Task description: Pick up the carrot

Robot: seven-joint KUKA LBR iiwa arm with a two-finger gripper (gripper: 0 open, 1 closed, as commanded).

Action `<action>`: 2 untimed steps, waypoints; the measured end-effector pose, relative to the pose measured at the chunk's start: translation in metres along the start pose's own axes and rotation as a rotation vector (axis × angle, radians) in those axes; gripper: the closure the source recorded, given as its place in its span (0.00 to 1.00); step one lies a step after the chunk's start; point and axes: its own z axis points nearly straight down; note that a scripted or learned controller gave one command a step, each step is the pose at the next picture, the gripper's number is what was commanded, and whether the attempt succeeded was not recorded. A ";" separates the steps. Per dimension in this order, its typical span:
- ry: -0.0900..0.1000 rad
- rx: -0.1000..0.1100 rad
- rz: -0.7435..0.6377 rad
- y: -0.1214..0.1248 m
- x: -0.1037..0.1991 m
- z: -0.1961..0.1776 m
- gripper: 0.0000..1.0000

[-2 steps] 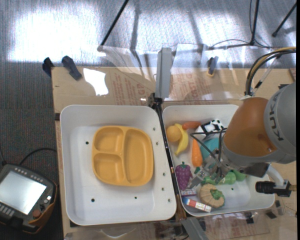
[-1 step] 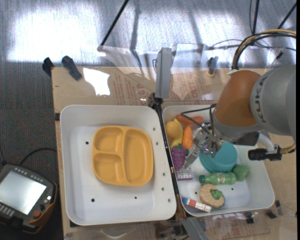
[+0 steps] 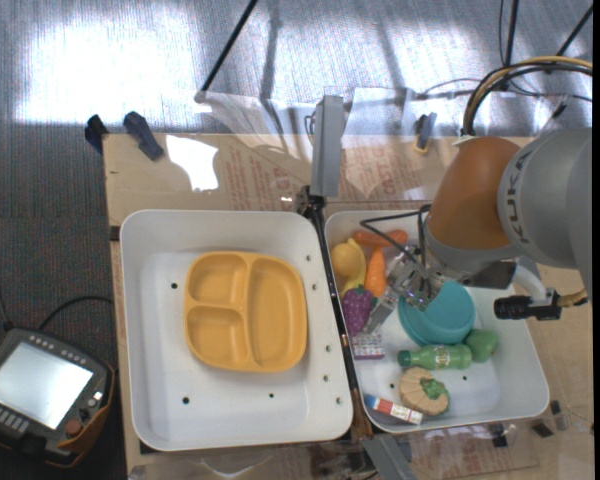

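The arm's orange band (image 3: 468,196) and grey wrist, nearest the lens, fill the right of the frame and reach down-left into the right bin (image 3: 535,373). The claw (image 3: 400,293) sits low at that bin's left-centre, beside a teal bowl (image 3: 442,313); its state cannot be told from this view.

The carrot (image 3: 376,271) lies just left of and slightly above the claw, very near it and perhaps touching; contact cannot be confirmed. Its long axis runs nearly up-and-down in the frame, tilted a little. A second orange piece (image 3: 380,238) lies above it, more crosswise.

Crowding on the carrot's left: a yellow fruit (image 3: 347,260) just beside it, purple grapes (image 3: 356,308) below-left, and then the bin's left wall, near. A small packet (image 3: 367,346) lies below. Open room is therefore scant on the left and taken by the bowl on the right; judged from this, a short shift up-left with the claw set across the carrot's axis is what the grasp calls for.

Lower in the bin lie a green bottle (image 3: 435,357), a round item (image 3: 424,391) and a tube (image 3: 392,408). The left bin (image 3: 150,268) holds a yellow tray (image 3: 246,311), well apart. Worktop (image 3: 240,173) shows above.
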 end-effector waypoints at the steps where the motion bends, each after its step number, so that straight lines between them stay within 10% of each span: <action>1: -0.006 -0.003 0.203 -0.003 0.004 0.000 0.00; 2: -0.004 -0.008 0.442 0.020 -0.034 -0.001 0.00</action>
